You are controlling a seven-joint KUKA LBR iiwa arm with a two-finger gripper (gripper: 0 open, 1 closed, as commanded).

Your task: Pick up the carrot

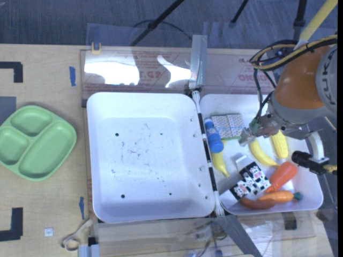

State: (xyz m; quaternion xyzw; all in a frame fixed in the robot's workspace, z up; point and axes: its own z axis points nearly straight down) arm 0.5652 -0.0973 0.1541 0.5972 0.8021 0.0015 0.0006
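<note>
Just fingers [252, 133] above the right bin [316, 199], carrot [280, 196] well apart.

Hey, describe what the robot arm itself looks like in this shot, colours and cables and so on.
The arm is grey with a broad orange band above the wrist and dark lettering on its grey shell at the right edge. Black and yellow cables loop over its top. The gripper is a small metallic grey piece with a green spot.

Wooden bench [43, 68]; grey carpet floor [80, 4]; black stand legs [177, 7].

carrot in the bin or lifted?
In the bin: the carrot lies flat in the right bin, beside the cow-print toy, apart from the gripper.
</note>
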